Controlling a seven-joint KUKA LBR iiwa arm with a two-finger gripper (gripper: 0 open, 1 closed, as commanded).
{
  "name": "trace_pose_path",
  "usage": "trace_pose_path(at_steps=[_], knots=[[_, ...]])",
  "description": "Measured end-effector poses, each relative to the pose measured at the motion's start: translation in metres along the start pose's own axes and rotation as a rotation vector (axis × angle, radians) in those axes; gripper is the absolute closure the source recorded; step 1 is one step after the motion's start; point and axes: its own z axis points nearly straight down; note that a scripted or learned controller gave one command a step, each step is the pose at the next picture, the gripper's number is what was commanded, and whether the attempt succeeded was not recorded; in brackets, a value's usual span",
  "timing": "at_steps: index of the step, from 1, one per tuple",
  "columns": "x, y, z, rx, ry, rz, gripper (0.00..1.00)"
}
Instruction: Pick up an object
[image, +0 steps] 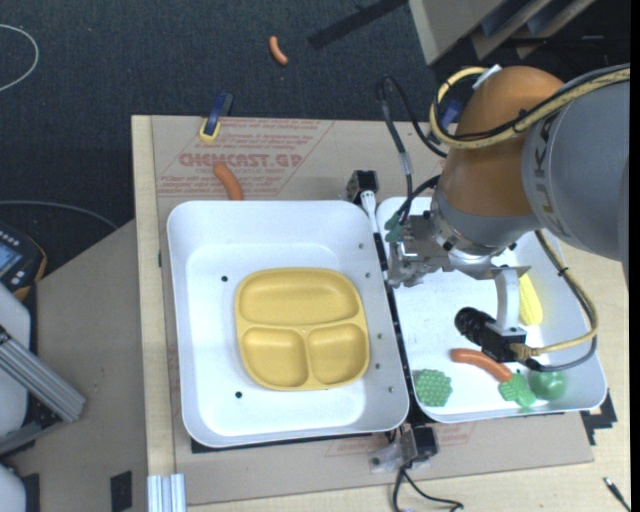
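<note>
Dark carpet floor round the brown counter. Left bin holds a yellow tray. Right of the tray: right bin, claw over it, grip unreadable. Lower down lie an orange sausage and a green broccoli piece.

My brown bench top is sitting over dark carpet, thin cable looping across it, aluminium rail poking in at lower left.
</note>
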Motion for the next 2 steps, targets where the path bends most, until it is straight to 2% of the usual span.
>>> trace_pose_path(at_steps=[1,2], knots=[[0.004,0.001,-0.001,0.000,0.000,-0.001,1.00],[0.008,-0.009,0.003,0.006,0.001,0.000,1.00]])
